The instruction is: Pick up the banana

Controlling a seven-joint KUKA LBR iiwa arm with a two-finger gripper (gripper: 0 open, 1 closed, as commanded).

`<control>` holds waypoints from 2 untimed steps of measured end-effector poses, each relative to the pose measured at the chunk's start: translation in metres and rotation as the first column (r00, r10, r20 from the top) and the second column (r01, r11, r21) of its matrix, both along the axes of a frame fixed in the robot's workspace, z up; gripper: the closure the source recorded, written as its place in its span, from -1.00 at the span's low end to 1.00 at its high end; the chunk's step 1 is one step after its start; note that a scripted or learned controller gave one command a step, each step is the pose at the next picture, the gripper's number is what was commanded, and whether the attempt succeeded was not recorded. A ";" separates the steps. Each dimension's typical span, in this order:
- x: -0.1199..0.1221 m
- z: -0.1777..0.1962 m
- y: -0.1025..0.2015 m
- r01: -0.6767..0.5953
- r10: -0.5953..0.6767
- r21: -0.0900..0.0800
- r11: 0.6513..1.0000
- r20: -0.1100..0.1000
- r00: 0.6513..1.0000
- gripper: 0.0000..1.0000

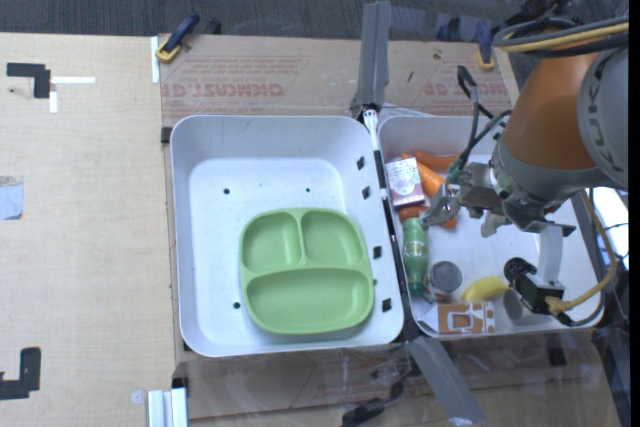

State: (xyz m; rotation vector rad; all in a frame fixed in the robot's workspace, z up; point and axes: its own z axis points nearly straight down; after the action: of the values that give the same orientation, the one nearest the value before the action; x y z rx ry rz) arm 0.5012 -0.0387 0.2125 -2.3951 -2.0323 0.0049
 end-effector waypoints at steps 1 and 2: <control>0.035 0.010 -0.026 0.121 -0.121 -0.001 0.993 -0.001 0.993 -1.00; -0.025 -0.053 -0.055 0.080 -0.080 0.001 0.997 -0.002 0.997 -1.00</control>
State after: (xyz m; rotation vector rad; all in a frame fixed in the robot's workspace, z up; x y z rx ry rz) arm 0.4764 -0.0937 0.1593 -2.4731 -1.9329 0.0064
